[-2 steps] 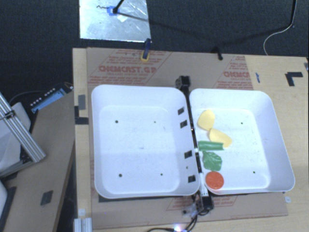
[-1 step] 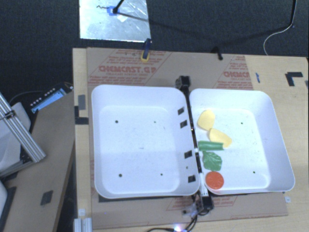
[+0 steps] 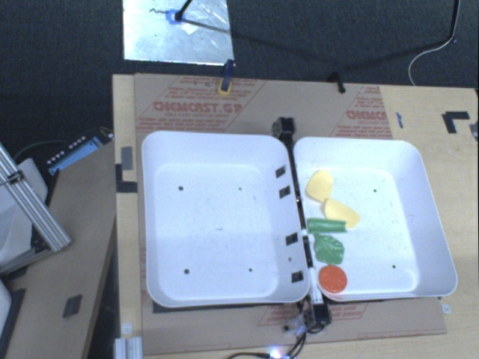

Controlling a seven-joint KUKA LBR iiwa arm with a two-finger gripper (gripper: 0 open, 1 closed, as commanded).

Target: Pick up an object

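Several small objects lie along the left side of the right bin (image 3: 419, 200). A pale yellow piece (image 3: 319, 185) sits farthest back, with a second yellow piece (image 3: 342, 212) just in front of it. A thin green stick (image 3: 326, 225) lies below them, then a green leaf-like piece (image 3: 329, 248), and an orange-red round piece (image 3: 333, 279) rests near the front left corner.
The left bin (image 3: 217, 223) adjoins the right bin along a central divider with black clips (image 3: 292, 238). Both bins rest on a cardboard sheet (image 3: 194, 103). A shiny metal plate (image 3: 177, 19) lies on the dark floor at the back. An aluminium frame (image 3: 30, 208) stands at the left.
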